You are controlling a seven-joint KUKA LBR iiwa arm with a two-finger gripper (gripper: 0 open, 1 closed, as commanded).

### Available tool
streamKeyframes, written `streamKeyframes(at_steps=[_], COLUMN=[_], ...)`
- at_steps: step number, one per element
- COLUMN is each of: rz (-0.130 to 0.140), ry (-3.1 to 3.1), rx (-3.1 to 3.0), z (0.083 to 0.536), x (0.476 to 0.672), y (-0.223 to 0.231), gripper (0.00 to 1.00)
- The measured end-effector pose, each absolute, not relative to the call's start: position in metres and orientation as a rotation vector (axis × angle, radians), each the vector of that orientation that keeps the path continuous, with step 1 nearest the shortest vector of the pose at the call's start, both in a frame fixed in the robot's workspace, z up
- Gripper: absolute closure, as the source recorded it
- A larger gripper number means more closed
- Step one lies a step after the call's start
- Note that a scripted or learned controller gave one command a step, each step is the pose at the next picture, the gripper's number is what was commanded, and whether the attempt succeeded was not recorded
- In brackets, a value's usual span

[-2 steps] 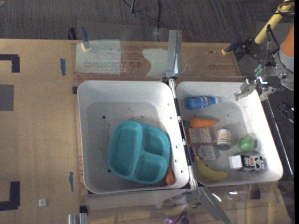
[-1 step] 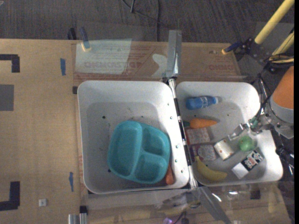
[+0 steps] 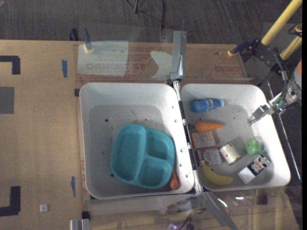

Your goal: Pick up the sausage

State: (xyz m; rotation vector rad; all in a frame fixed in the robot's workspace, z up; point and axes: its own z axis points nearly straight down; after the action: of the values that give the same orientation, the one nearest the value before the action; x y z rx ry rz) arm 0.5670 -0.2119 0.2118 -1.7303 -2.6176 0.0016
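Note:
A small orange-red sausage (image 3: 173, 181) lies in the left bin (image 3: 91, 128) near its front right corner. It is tucked against the lower right edge of a teal divided plate (image 3: 143, 155), which hides part of it. My gripper (image 3: 257, 116) hangs over the right rim of the right bin (image 3: 240, 91), far from the sausage, with nothing visibly in it. The grey wrist reaches in from the right edge.
The right bin holds a blue bottle (image 3: 206, 104), an orange carrot (image 3: 208, 126), two flat packets (image 3: 203, 139), a small can (image 3: 230, 153), a green ball (image 3: 253, 146), a black-and-white carton (image 3: 255, 167) and a banana (image 3: 215, 176). A metal divider (image 3: 182, 128) separates the bins.

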Motion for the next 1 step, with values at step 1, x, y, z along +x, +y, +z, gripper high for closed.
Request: streamKeyframes(at_steps=[1], rz=[-0.006], ry=[-2.626], rx=[-1.729], z=[0.0859], x=[0.5002], y=[-0.2166], gripper=[0.0])
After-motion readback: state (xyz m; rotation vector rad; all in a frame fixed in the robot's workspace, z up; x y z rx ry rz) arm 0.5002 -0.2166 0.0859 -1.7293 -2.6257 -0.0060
